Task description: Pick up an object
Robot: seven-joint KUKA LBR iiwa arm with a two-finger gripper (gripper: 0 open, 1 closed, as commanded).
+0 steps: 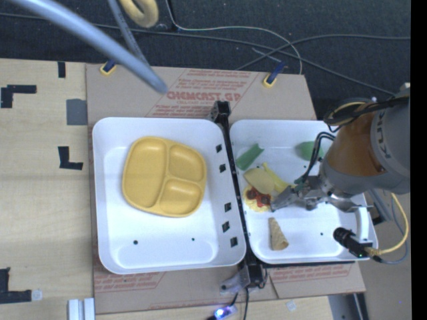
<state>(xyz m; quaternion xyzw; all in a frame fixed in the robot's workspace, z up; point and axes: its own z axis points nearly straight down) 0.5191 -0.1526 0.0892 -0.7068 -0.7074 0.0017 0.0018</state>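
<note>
Cardboard-topped bench is bearing two shallow white bins, and the grey arm is reaching low into the right bin (pixel 347 249).
Its two-finger gripper (pixel 279 201) is hovering by the crumpled yellow piece (pixel 265 178); finger state: cannot tell. Next, probably, closing and lifting.

Both bins (pixel 107 179) are white. Well left of the hand (pixel 283 200), the divided plate (pixel 164 176) is plain mustard yellow. Beside the hand lie a yellow item (pixel 267 177) and a red one (pixel 256 195); a green piece (pixel 249 156) sits above-left, a tan cone (pixel 277 235) below. The cardboard (pixel 200 92) is brown with red lettering.
</note>
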